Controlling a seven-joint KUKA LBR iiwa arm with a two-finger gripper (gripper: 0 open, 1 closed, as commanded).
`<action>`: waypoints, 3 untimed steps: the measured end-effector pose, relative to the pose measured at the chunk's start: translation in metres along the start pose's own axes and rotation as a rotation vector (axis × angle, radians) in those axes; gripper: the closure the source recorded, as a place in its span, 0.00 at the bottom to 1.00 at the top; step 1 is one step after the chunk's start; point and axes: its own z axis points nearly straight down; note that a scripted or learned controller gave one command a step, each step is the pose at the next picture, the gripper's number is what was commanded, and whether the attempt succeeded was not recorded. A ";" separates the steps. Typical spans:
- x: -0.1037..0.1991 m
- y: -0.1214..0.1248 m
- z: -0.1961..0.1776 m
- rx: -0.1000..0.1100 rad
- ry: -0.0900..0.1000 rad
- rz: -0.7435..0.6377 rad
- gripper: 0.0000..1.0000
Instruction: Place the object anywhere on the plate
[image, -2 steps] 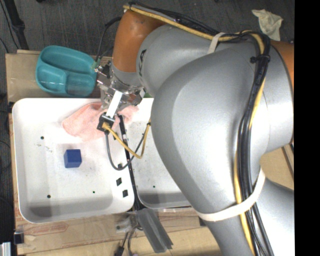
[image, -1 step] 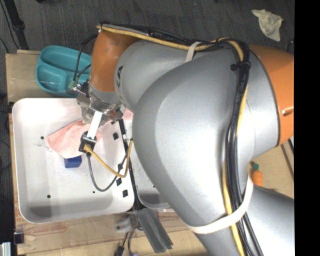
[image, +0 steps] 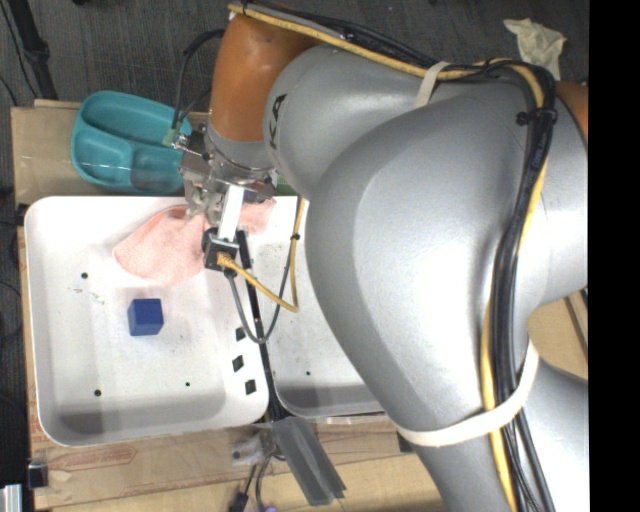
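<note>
A small blue cube (image: 146, 316) lies on the floor of the left white bin (image: 60, 400), left of the middle. A pale pink plate (image: 158, 248) rests in the far part of the same bin, up and to the right of the cube. My gripper (image: 200, 198) hangs over the plate's far right edge, well apart from the cube. The wrist and arm hide the gripper's tip and the right part of the plate.
A teal plastic scoop-like thing (image: 122, 140) sits on the bench just beyond the left bin's far wall. The right bin (image: 320, 400) is mostly hidden under the big grey arm. A yellow cable loops down from the wrist over the divide between the bins.
</note>
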 end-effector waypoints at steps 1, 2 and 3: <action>0.036 -0.067 0.006 0.002 -0.002 -0.017 1.00; 0.034 -0.013 0.034 -0.001 -0.001 -0.273 1.00; -0.013 -0.001 0.008 0.000 -0.001 -0.219 1.00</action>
